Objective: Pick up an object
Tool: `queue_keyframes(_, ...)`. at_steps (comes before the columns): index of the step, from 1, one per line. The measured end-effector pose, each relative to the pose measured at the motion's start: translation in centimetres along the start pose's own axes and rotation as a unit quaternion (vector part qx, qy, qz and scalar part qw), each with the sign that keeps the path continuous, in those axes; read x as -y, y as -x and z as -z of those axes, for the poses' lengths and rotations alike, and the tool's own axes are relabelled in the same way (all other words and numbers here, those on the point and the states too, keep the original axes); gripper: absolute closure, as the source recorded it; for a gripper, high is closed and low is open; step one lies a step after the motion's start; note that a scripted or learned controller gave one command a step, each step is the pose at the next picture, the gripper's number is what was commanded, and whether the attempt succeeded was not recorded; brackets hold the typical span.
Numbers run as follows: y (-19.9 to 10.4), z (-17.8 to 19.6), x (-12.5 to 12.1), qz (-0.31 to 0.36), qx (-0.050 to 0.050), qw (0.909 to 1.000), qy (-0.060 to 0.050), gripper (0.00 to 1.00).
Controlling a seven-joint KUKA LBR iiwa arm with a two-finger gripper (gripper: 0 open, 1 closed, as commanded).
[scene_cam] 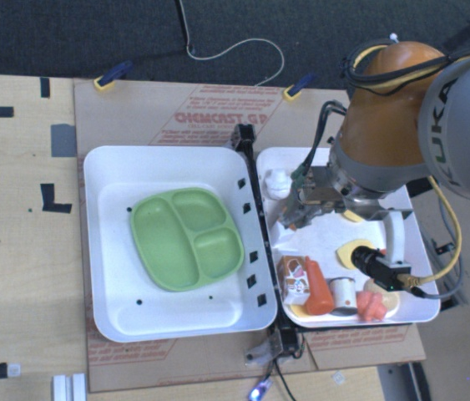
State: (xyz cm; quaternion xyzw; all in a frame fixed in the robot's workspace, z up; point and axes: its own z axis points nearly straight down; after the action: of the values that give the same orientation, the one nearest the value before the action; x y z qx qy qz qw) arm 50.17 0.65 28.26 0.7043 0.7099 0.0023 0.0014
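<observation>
The grey arm with its orange band (393, 90) reaches in from the right and bends down over the right-hand shallow white bin (422, 307), wrist pointing down and leftward. The two-finger gripper (300, 215) hangs low over the upper-left part of that bin, close to the divider between the bins; whether the fingers are spread or closed, I cannot tell, they are dark and blurred against the clutter.

Just up and left of the fingers sits a small white bottle-like object (276, 182), near the bin's top-left corner. Below the fingers, toward the near rim, lies a brown-and-white packet (295, 278) touching a red-orange elongated object (318, 295); right of those stands a small white cylindrical piece (343, 291) and a pink-red lumpy object (373, 306). A yellow flat piece (353, 251) lies down and right of the fingers, partly under a black cable connector (376, 267).

Well left of the fingers, across the divider, the left-hand shallow white bin (109, 307) carries a green plastic divided plate (186, 239), with bare white floor all around it. The cardboard-covered counter (209, 115) shows beyond both bins.
</observation>
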Motion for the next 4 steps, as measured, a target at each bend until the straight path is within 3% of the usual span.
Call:
queue_keyframes(1, -7.3, 8.3, 1.7, 0.001, 0.0, 1.0, 0.0, 1.0)
queue_keyframes(2, -7.8, 8.7, 1.7, -0.003, 0.001, 1.0, -0.003, 1.0)
queue_keyframes(3, -11.5, 13.1, 1.6, -0.001, 0.0, 1.0, -0.002, 1.0)
queue_keyframes(4, -11.3, 13.9, 1.6, -0.002, 0.002, 1.0, -0.004, 1.0)
